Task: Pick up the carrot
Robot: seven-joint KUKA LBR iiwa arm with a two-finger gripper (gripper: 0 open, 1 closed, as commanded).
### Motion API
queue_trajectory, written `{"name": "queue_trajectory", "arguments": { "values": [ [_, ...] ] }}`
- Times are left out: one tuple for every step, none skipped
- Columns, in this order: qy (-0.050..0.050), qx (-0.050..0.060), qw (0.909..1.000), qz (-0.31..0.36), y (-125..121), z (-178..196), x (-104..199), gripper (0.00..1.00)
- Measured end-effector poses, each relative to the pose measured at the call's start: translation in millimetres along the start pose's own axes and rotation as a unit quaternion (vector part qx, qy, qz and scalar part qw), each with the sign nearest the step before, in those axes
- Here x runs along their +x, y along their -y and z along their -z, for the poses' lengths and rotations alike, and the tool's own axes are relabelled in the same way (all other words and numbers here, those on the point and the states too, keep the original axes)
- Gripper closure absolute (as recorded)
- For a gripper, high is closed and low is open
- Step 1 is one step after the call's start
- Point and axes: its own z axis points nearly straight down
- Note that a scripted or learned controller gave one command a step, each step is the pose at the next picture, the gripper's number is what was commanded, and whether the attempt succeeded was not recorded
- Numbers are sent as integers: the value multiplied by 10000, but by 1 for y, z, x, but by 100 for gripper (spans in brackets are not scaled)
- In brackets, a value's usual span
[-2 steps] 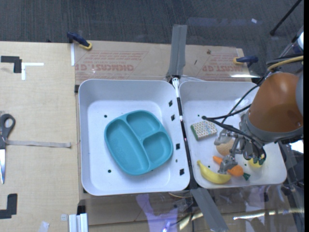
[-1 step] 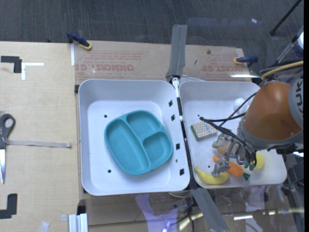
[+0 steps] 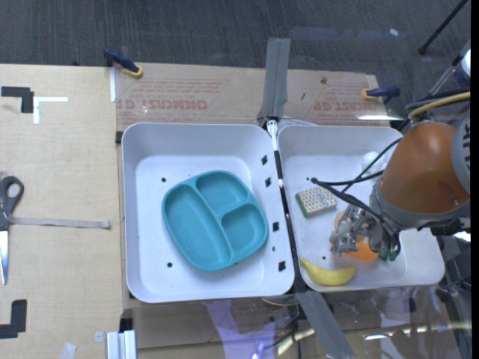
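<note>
Carrot (image 3: 364, 252) lies in the right bin (image 3: 419, 271), near its front edge, just right of the banana (image 3: 328, 274). Claw (image 3: 352, 234) sits low against the carrot's left end; you cannot tell from here how wide it stands. Before closing, you'd do well to centre it over the orange body, clear of the banana and the patterned sponge (image 3: 316, 200).

The arm (image 3: 423, 174) reaches in from the right — hand (image 3: 350, 234) pointing down, low.
</note>
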Motion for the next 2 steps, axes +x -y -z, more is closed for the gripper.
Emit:
{"name": "queue_trajectory", "arguments": {
  "values": [
    [-95, 22, 9934, -1145, -28, 85, 13, 100],
    [-93, 30, 9811, -1933, -64, 100, 19, 100]
  ]
}}
